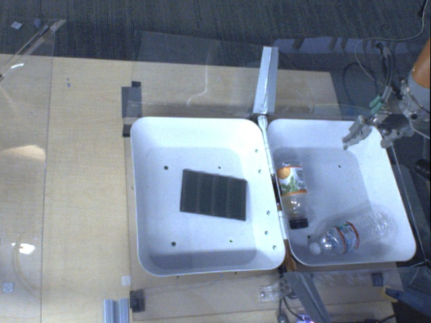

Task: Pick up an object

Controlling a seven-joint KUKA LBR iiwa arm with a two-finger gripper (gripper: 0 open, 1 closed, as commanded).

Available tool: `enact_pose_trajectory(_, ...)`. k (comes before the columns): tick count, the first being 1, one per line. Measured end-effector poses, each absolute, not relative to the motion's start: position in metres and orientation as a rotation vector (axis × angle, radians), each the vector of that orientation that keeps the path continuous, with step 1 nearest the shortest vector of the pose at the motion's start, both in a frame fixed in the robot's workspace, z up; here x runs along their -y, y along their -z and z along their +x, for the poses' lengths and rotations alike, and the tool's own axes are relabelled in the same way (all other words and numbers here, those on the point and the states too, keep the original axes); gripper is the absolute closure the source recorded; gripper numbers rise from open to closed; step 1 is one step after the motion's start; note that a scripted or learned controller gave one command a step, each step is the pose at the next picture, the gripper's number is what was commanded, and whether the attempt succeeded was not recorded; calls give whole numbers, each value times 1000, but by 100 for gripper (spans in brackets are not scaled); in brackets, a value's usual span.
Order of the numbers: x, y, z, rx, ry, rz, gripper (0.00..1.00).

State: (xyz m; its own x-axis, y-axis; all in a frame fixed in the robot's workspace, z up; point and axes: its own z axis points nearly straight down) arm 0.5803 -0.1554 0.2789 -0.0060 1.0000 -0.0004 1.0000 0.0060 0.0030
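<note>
My pincer [372, 128] hangs over the far right corner of the right bin [377, 254]; two thin fingers point leftward and downward, spread apart with nothing between them. My arm comes in from the right edge, its grey wrist and a sliver of the orange band just behind the pincer, with cables trailing above.

Below and to the left of the pincer, against the bin's left wall, lies one small bottle [293, 194] with a dark cap and a label showing an orange fruit and green; its writing is too small to read. Further below, near the bin's front edge, lies one clear plastic water bottle [347, 234] on its side, white cap to the left, with a red and blue label band I cannot read. Both are well apart from my fingers.

Far to the left, the left bin [155, 147] holds one dark rectangular ribbed pad [213, 194], flat. Both bins sit on the wooden counter [67, 180].
</note>
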Motion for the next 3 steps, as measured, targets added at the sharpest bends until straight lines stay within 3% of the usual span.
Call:
enact_pose_trajectory(1, 154, -290, 582, -2230, -9, 2203, 100)
enact_pose_trajectory(2, 154, -290, 582, -2229, -9, 2204, 0)
enact_pose_trajectory(3, 146, -177, 489, -2298, -3, 2139, 0)
